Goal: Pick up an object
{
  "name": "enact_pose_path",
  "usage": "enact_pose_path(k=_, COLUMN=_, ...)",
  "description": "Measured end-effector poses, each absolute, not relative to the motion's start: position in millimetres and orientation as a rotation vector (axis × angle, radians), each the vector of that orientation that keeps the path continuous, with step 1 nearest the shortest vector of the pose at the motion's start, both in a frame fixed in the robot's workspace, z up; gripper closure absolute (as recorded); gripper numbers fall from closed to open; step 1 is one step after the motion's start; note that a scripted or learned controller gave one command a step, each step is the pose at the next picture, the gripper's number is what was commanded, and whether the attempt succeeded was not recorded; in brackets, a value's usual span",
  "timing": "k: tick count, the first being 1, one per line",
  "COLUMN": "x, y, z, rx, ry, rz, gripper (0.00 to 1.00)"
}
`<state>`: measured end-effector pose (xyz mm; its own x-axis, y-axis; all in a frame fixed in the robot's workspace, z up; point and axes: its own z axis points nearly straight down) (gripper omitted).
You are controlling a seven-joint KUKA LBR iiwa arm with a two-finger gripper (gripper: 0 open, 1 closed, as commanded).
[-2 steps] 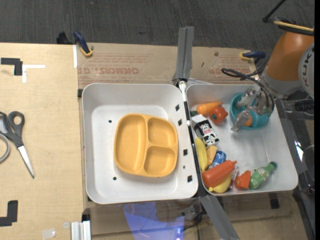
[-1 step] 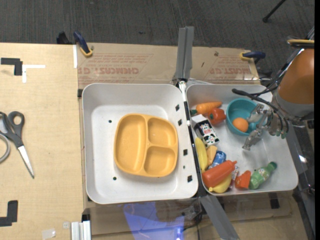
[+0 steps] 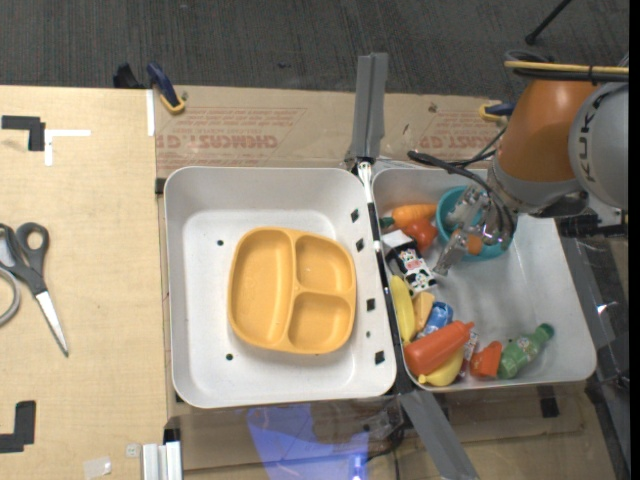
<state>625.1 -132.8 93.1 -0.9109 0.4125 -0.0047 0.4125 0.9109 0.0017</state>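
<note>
The grey arm's two-finger gripper [image 3: 468, 236] hangs over the right white bin [image 3: 556, 298] beside a teal plastic bowl [image 3: 468, 220] — whether it grips anything cannot be told. A yellow 3-compartment plate [image 3: 292, 290] sits in the left white bin [image 3: 190, 298].

Open floor is left in the right bin [image 3: 560, 298] toward three o'clock. Its nine o'clock wall is crowded by a banana [image 3: 402, 308], carrot [image 3: 414, 215] and red pepper [image 3: 438, 345]; the six o'clock edge is blocked by a green bottle [image 3: 525, 349].
</note>
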Motion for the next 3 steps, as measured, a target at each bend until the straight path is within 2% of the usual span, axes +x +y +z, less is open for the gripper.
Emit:
enact_pose_path(k=1, x=645.7, y=-166.9, z=92.9, rx=0.510, ry=3.103, rz=-0.001, gripper=0.00)
enact_pose_path(k=2, x=615.1, y=-191.6, z=93.7, rx=0.445, ry=3.105, rz=-0.001, gripper=0.00)
enact_pose_path(k=3, x=633.3, y=-195.3, z=92.9, rx=0.687, ry=3.066, rz=0.002, gripper=0.00)
